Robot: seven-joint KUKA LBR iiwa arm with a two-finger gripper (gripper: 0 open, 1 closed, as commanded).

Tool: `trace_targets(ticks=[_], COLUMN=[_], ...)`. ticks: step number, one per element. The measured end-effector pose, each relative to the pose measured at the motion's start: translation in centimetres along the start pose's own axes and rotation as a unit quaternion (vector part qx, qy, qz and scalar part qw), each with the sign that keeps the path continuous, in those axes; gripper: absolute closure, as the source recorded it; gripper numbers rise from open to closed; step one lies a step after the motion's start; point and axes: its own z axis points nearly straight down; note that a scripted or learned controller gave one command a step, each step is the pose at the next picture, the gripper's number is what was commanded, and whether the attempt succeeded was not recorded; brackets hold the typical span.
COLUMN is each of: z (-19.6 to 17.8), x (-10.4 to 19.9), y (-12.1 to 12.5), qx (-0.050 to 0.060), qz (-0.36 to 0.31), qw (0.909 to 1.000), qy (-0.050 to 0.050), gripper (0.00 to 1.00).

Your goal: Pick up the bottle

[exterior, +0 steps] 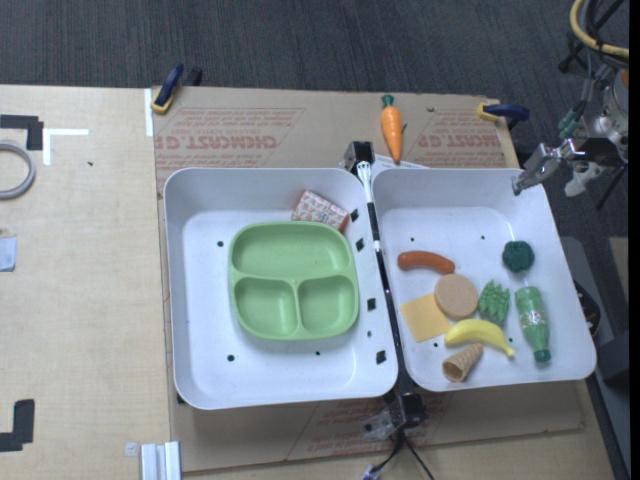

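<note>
The bottle (535,324) lies at about four o'clock in the right bin (560,238), just beside the leafy greens (494,301) and under the broccoli (517,257). My gripper (545,163) hangs past the bin's one o'clock corner; I cannot tell its state. I should descend across the bottle's width, clear of the greens.

a single camera hangs above the worktop (80,318) and looks down at a slant, far enough back to take in both the left bin (190,298) and the right bin (560,268). dark floor lies beyond the left bin's far rim, and bare worktop spreads out to that bin's left.
</note>
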Motion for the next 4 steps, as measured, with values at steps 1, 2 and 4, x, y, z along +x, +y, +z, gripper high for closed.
trace_targets(ticks=[1,2,4], z=[12.1,18.5,9.2], x=[-0.5,-0.9,1.0], y=[-5.4,-8.3,-12.2], qx=[0.000,-0.001,0.001], qz=[0.031,0.101,0.205], qw=[0.9995,0.9949,0.9787], qy=[0.000,0.000,0.000], gripper=[0.00,0.00,1.00])
